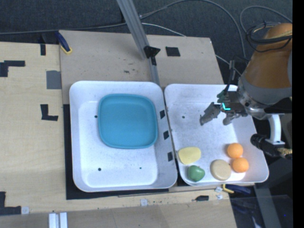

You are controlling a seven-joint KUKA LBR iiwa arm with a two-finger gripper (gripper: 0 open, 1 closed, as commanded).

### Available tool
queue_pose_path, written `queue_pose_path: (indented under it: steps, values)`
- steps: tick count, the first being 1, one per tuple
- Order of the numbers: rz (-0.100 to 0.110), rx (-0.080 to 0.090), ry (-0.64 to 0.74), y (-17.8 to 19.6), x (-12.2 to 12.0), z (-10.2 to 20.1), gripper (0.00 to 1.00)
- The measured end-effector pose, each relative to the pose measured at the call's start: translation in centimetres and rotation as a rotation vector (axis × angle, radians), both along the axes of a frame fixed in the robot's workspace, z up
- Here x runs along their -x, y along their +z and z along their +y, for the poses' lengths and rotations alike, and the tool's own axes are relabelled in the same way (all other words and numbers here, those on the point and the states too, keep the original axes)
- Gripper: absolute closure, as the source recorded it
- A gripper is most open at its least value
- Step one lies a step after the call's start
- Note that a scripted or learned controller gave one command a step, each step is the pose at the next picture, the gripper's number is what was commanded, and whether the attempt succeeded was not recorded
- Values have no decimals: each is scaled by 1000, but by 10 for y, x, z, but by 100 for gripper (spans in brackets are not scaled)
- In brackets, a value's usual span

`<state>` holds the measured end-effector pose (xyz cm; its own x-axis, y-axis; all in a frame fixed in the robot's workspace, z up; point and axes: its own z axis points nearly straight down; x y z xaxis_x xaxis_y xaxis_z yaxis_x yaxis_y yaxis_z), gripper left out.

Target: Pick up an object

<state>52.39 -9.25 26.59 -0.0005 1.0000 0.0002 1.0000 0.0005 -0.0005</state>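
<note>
Objects not picked yet: yellow piece (189, 154), green one (195, 173), beige one (220, 169), 2 orange balls (237, 157) all sit below gripper (217, 116). Fingers spread apart, nothing btwn them. Descent + grasp left.

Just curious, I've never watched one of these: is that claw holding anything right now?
Nothing. The gripper hangs open above the right bin's bare floor.

Two smooth white plastic bins (216, 91), faintly speckled, sit on a matt wood-toned bench (28, 141), one holding a satin blue plastic plate (127, 121), beside what appears to be a brushed metal rail (135, 23).
</note>
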Motion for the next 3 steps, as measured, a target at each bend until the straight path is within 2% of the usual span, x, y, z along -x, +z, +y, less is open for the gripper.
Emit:
queue_pose_path:
  steps: [1, 3]
  values:
    - [0, 0, 0, 0, 0, 0, 0]
    - [6, 0, -1, -123, 8, 0, 0]
